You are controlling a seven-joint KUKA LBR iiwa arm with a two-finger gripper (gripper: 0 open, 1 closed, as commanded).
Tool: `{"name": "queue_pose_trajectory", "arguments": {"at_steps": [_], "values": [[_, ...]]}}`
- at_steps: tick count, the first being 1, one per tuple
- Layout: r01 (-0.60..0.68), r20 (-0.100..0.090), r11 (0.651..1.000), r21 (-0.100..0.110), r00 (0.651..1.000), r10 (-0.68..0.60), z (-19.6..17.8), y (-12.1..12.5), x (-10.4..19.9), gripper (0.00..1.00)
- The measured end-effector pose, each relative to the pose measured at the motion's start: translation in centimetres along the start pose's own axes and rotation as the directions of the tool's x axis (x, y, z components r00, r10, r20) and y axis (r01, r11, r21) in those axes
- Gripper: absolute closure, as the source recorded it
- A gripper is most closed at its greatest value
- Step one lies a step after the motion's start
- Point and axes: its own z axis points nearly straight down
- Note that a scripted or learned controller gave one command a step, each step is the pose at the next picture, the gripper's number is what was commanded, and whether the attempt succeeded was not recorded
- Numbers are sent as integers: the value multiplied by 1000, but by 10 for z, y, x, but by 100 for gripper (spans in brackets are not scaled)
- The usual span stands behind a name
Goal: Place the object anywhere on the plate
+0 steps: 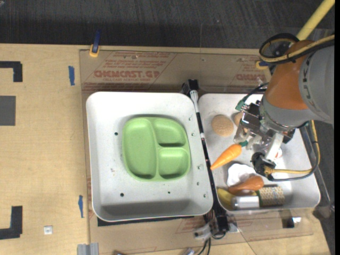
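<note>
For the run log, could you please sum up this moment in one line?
arm: over right bin | claw: at carrot top end | plate: green, in left bin | task: carrot not on plate

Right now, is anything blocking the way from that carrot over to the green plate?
The carrot lies in the right bin, the green plate in the left bin. Between them stand the two bins' raised rims and a dark divider strip, so the carrot must be lifted over those. Nothing lies on the plate.

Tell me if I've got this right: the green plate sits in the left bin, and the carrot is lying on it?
Not quite. The green plate does sit in the left bin, but the camera view shows the carrot lying in the right bin, not on the plate.
</note>
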Motion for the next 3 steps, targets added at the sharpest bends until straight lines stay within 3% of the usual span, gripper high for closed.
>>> {"name": "queue_pose_trajectory", "arguments": {"at_steps": [1,2,3], "values": [[86,-4,996,-4,996,-86,-34,-43,59,100],[245,-2,970,-3,970,-245,-34,-48,134,100],[242,-1,970,-4,970,-242,-34,-47,133,0]]}}
